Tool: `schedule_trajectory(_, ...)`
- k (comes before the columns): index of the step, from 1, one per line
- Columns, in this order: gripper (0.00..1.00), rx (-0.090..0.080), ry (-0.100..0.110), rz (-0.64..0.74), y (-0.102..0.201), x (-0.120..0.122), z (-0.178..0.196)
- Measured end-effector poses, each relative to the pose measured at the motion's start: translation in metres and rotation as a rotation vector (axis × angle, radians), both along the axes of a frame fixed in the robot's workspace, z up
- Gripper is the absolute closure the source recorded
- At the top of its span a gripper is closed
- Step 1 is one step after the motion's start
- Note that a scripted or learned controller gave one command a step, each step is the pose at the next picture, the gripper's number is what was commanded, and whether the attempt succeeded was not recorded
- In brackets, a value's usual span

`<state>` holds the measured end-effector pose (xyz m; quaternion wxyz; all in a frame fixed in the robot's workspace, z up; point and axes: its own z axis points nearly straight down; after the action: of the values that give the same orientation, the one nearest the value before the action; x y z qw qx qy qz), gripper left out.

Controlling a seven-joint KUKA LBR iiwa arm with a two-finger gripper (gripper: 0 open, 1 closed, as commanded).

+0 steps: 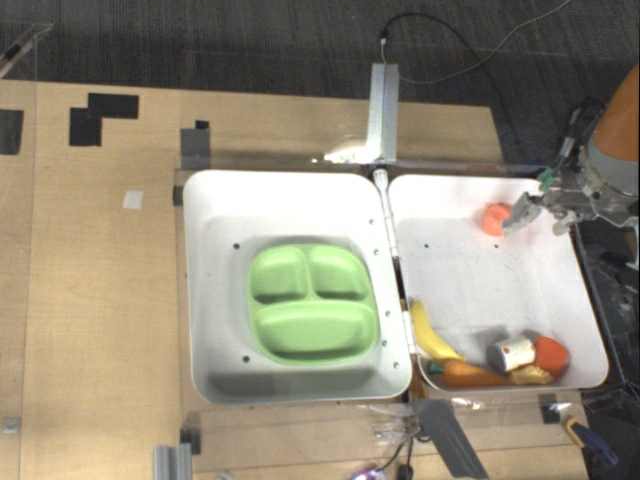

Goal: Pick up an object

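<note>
A small pink-orange object (493,219) lies on the floor of the right bin (500,288), near its far wall, touching or just beside the tip of the hand (537,215), which reaches in from the right on the grey arm (615,158); whether the hand is wide or narrow cannot be told. At the bin's near wall lie a banana (430,332), a carrot (470,373), a small can (513,353) and a red-orange fruit (552,353). The left bin (215,268) holds a green divided tray (311,301). Both bins rest on the wooden worktop (90,298).
</note>
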<state>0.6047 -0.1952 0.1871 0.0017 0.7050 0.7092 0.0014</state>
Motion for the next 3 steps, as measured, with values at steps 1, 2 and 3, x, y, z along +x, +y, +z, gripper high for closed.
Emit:
schedule_trajectory(1, 0.0, -0.002, -0.001, 0.059, -0.009, 0.06, -0.058)
schedule_trajectory(2, 0.0, 0.0, -0.003, -0.049, 0.02, 0.066, -0.069)
schedule_trajectory(3, 0.0, -0.002, -0.003, -0.055, -0.003, 0.055, -0.099)
